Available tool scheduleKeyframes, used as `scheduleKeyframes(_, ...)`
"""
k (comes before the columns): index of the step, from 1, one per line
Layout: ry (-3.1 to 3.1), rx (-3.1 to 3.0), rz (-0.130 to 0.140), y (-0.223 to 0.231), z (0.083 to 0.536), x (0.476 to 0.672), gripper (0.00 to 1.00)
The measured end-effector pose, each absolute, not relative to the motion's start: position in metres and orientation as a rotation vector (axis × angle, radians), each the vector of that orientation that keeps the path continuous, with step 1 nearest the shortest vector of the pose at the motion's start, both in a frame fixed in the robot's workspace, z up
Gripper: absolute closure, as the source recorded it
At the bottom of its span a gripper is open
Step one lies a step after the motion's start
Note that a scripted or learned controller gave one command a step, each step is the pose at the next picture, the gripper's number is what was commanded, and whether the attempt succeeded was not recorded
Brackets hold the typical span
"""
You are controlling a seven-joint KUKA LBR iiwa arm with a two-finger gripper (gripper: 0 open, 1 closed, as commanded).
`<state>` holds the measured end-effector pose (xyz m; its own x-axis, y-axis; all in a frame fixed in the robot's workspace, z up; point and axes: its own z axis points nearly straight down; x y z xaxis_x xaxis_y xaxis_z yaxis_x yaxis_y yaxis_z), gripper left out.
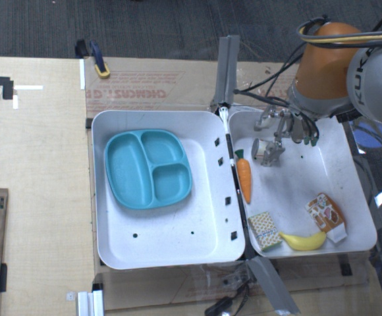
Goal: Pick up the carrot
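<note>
Claw (268, 151) above right bin (323, 176), finger state unclear, carrot (244, 178) just left, apart

So I counted two white bins (105, 196), one blue plate (148, 168), one carrot (244, 178), one banana (303, 241), and two snack packets (263, 229).

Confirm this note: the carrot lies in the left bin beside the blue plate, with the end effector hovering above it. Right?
Wrong bin. The camera view shows the carrot in the right bin, against its left wall; the blue plate sits in the left bin. The end effector does hover just above the carrot.
</note>
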<state>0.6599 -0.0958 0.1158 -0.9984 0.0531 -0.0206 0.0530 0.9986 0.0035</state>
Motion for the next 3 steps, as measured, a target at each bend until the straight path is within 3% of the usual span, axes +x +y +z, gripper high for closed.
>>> scheduleKeyframes(1, 3.138, 0.066, 0.003, -0.092, 0.092, 0.624, 0.00)
scheduleKeyframes(2, 3.134, 0.061, 0.002, -0.096, 0.093, 0.648, 0.00)
scheduleKeyframes(3, 3.099, 0.488, 0.001, -0.054, 0.192, 0.615, 0.00)
